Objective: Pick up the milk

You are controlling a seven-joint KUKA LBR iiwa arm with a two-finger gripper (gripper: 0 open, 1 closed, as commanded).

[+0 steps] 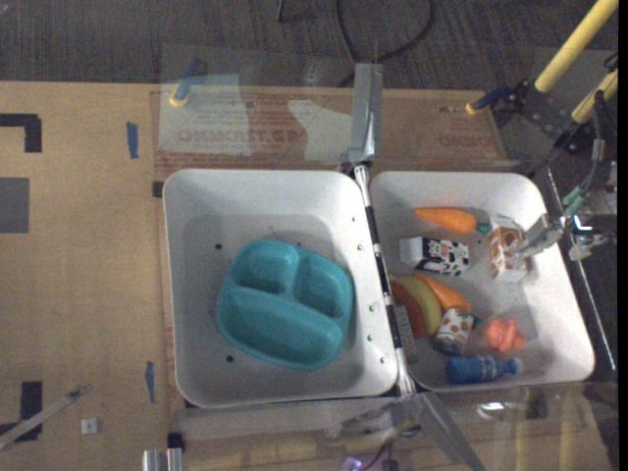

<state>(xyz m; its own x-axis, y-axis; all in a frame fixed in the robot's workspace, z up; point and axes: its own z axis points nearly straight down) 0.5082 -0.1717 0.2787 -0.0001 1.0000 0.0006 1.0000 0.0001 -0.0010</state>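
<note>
The milk (439,254) is a small white carton with black cow patches, lying on its side in the left part of the right bin (559,322). A second small carton (503,251), brown and white, stands a little to its right. My gripper (540,235) reaches in over the bin's right rim and sits right against the brown and white carton's right side, well clear of the cow-patterned milk. Nothing is lifted off the bin floor.
The right bin also holds a carrot (446,220), a banana (420,302), a small can (452,329), an orange toy (503,335) and a blue bottle (479,368). A teal divided plate (284,303) lies in the left bin (196,214). A metal divider (378,273) separates the bins.
</note>
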